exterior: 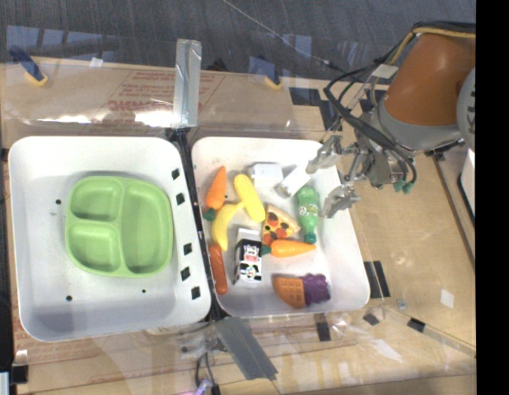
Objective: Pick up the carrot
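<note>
Your gripper (335, 174) hangs open and empty over the right bin's (349, 290) right rim. The carrot (292, 248) lies just left of it; probably light, stiff, slick—pinch its thick middle.

Dark grey carpet floor (90, 2) lies beyond a pale wooden bench (419, 245).

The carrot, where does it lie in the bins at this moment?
The carrot lies flat in the right bin, toward that bin's right side, just below the green bottle and above the purple grapes, right of the milk carton.
</note>
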`<move>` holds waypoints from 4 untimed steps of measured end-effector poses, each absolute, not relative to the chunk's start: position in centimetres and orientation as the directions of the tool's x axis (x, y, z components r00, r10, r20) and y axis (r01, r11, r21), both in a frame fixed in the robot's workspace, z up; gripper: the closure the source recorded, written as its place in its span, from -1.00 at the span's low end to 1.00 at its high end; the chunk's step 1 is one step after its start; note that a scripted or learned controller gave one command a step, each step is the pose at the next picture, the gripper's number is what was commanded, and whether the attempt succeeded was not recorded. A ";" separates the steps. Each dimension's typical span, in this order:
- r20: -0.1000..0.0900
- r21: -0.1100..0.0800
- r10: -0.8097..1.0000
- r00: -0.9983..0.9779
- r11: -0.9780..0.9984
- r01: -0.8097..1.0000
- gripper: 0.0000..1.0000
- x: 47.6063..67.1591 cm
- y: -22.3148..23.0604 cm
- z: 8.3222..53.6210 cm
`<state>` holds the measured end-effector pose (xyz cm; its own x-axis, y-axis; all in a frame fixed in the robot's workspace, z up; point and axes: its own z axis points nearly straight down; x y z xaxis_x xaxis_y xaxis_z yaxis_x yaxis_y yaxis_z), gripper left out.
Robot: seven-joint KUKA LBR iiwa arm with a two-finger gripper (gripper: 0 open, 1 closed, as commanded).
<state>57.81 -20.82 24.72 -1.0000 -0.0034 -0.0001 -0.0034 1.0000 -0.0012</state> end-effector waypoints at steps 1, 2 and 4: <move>0.008 0.004 -0.066 -0.998 0.998 -0.066 -1.00 49.9 -16.8 15.1; -0.004 -0.001 -0.211 -0.978 0.978 -0.211 -1.00 51.0 -16.5 9.8; -0.006 -0.002 -0.295 -0.955 0.955 -0.295 1.00 54.9 -13.8 17.1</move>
